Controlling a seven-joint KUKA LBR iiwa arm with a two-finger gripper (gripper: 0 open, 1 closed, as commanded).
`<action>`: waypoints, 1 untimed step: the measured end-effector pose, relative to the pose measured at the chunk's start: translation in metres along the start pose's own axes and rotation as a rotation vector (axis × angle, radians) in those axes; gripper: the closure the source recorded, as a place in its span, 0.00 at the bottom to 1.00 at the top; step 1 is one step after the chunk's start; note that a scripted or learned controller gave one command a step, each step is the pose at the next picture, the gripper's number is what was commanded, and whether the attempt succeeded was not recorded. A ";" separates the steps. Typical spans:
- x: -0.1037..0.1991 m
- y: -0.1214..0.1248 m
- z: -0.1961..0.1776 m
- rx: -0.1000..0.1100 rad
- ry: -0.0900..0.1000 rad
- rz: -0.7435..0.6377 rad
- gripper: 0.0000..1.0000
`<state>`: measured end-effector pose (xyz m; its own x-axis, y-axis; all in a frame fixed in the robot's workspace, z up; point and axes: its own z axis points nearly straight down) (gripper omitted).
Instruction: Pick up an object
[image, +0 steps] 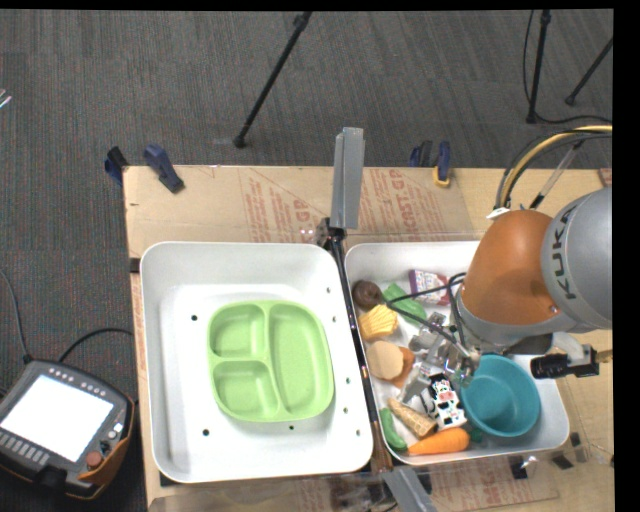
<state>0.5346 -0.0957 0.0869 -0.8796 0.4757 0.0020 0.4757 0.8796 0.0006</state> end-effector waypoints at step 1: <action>-0.001 0.001 -0.010 -0.001 -0.001 -0.004 1.00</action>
